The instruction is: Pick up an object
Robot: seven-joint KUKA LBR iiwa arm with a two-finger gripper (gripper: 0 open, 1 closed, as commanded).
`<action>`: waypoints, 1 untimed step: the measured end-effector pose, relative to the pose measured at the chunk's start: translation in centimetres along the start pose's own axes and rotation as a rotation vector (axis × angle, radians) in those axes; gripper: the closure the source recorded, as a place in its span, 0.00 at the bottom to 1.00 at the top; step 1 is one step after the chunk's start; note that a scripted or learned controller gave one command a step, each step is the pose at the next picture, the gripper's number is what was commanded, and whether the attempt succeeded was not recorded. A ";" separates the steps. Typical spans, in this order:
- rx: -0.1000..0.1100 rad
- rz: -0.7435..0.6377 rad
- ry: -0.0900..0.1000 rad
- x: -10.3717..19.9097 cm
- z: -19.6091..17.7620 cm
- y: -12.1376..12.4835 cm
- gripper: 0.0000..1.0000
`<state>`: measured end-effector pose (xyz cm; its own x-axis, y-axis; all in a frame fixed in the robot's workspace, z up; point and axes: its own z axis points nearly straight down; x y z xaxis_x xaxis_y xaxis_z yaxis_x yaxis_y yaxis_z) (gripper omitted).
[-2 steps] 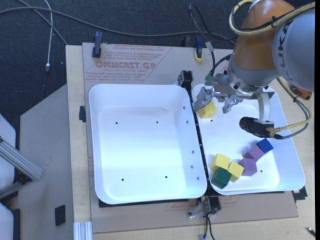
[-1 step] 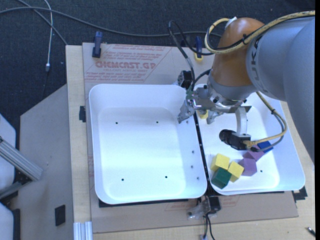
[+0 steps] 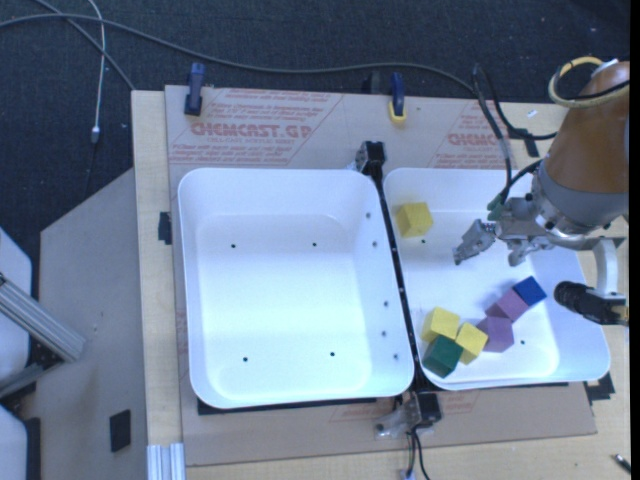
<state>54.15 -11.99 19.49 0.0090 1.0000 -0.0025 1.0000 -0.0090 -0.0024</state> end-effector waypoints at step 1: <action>0.007 -0.009 0.004 -2.8 10.4 9.8 0.00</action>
<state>63.91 -14.90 9.03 0.0003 1.0000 0.0011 1.0000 -0.0003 -0.0097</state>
